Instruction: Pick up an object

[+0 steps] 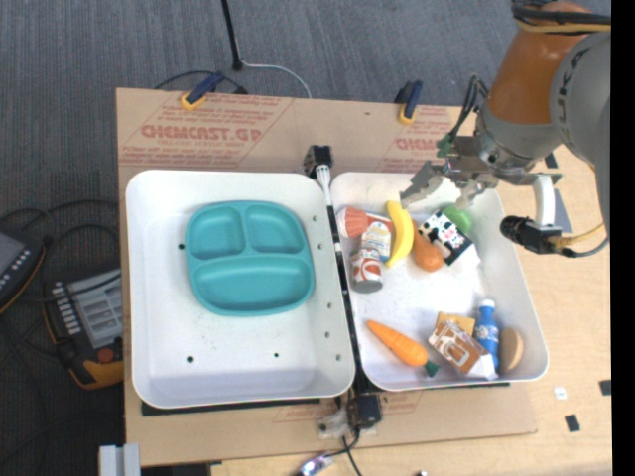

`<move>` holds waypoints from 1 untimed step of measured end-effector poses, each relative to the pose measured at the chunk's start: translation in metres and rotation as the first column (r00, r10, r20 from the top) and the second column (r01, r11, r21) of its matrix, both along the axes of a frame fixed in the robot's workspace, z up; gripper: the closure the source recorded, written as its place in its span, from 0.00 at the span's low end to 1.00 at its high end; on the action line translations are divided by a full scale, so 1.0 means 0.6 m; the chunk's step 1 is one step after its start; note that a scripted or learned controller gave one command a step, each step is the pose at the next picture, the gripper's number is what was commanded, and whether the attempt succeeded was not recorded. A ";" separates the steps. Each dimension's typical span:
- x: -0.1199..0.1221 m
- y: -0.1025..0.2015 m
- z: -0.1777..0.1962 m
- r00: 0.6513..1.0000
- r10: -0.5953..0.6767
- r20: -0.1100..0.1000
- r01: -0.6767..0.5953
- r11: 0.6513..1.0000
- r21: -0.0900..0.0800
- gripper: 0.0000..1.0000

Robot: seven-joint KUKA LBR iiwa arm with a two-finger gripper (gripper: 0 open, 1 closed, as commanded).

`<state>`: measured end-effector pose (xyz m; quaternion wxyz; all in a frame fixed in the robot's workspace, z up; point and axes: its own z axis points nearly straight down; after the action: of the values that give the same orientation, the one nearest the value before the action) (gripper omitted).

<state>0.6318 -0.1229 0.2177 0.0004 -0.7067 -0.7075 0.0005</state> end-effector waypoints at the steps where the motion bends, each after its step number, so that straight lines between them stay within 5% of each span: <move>1: -0.014 0.015 -0.182 0.933 0.361 0.003 -0.361 0.933 -0.001 0.00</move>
<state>0.6234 -0.1138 0.1084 -0.0009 -0.5650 -0.8251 -0.0002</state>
